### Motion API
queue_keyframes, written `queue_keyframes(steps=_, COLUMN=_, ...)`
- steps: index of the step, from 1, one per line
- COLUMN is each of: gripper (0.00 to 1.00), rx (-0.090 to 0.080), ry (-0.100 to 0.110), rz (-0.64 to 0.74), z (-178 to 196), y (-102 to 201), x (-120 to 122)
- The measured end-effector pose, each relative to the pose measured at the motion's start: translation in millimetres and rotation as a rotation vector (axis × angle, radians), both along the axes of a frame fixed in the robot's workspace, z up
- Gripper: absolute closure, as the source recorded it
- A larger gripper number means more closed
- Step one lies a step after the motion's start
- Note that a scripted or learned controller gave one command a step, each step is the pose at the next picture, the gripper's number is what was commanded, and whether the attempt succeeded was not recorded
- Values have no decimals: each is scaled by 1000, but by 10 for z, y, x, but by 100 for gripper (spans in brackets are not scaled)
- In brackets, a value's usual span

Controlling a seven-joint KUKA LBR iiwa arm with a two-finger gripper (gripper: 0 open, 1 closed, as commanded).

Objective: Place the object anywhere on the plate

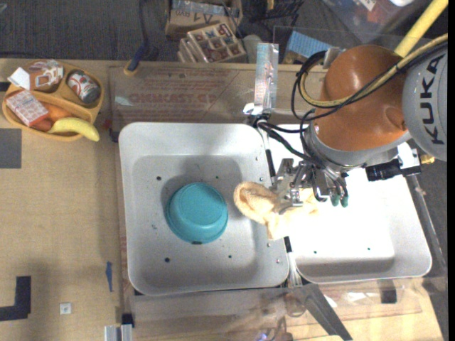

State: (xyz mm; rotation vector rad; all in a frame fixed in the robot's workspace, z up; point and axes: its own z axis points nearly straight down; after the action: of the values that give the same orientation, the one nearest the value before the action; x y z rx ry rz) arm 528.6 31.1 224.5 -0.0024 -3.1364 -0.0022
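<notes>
Over bins' shared edge (pixel 286 244): cloth (pixel 261 206).

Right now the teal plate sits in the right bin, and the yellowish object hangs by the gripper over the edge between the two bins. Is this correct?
Not quite. The camera view shows the teal plate in the left bin, not the right bin. The rest stands: the yellowish object is by the gripper, over the edge between the two bins.

The arm (pixel 370 112) hides part of the right bin (pixel 384 261); its wrist runs off-frame.
</notes>
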Motion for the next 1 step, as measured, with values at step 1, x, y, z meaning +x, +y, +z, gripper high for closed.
queue_keyframes(steps=1, gripper=100, rx=-1, ry=0, rz=7, z=-121, y=502, x=-138)
